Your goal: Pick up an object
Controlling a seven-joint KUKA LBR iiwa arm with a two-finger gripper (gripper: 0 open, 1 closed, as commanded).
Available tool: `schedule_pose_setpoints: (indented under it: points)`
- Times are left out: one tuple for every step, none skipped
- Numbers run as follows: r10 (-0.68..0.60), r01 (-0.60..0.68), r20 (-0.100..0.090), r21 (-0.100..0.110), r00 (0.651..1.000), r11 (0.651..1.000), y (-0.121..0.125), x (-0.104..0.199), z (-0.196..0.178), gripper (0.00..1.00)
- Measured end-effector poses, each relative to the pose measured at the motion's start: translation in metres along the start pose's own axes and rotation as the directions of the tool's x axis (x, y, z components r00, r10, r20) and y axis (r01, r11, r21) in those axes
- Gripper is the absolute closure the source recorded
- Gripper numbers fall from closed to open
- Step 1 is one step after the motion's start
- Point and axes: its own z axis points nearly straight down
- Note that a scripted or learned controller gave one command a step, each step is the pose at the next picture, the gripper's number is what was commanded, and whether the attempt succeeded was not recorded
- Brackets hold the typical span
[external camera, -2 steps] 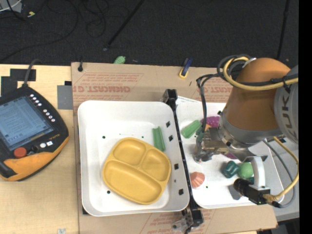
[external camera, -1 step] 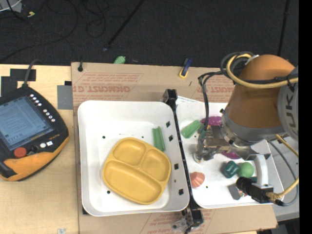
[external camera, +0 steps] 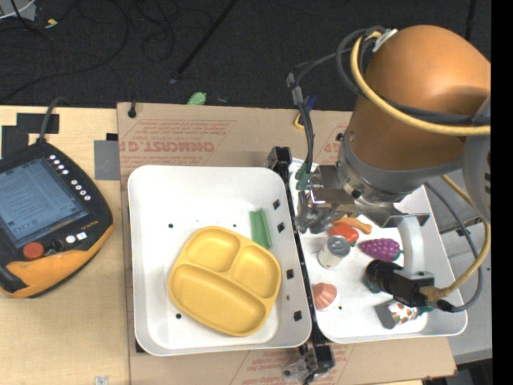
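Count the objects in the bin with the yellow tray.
2. The yellow divided tray fills the white bin's middle; the green block lies by the tray's upper right edge.

right bin [external camera: 353, 315]: far half under arm [external camera: 417, 111] | pendant [external camera: 48, 215]: cut by left edge

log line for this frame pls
tool: above right bin | grasp: none seen | left bin: yellow plate, green block | right bin: purple grapes, pink shell

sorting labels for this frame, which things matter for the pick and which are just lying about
For the job: yellow divided plate, green stick, purple grapes, pink piece.
Lying about: teach pendant, cardboard sheet, green scrap.
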Motion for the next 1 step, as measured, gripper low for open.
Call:
schedule_pose_setpoints:
  points:
    - [0.016,-0.017,0.006,0.01,1.0,1.0,-0.0015,-0.0821,0.0053,1.0]
